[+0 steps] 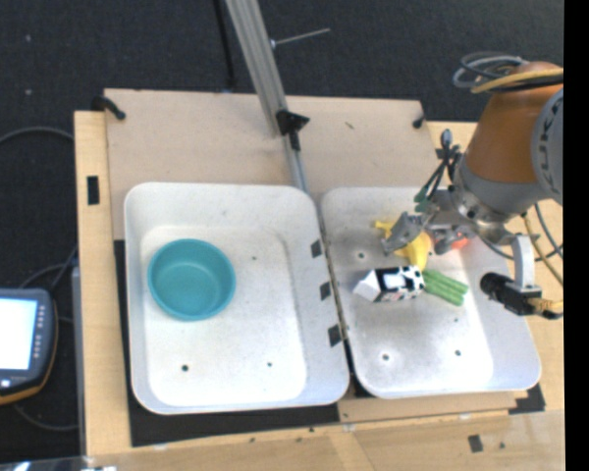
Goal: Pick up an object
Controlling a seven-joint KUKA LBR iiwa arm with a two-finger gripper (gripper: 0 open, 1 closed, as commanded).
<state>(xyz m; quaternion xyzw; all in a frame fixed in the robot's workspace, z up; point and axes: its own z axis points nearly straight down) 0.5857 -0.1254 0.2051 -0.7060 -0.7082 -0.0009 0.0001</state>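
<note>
Camera view shows you the gripper (pixel 419 226) low over the right bin (pixel 491 361), right of centre, above the yellow toy (pixel 415 248) beside the cow (pixel 391 284), likely lining up a grasp, though you cannot tell if it's released or clenched.

Two bins side by side on the bench (pixel 206 135): in the left bin (pixel 265 361) a bowl (pixel 191 279) sits toward its left side. In the right bin (pixel 422 361), a small carton (pixel 391 284) lies near the middle, a stick-shaped piece (pixel 445 287) just right of it, another object (pixel 415 251) just behind, under the gripper (pixel 419 226)
</note>
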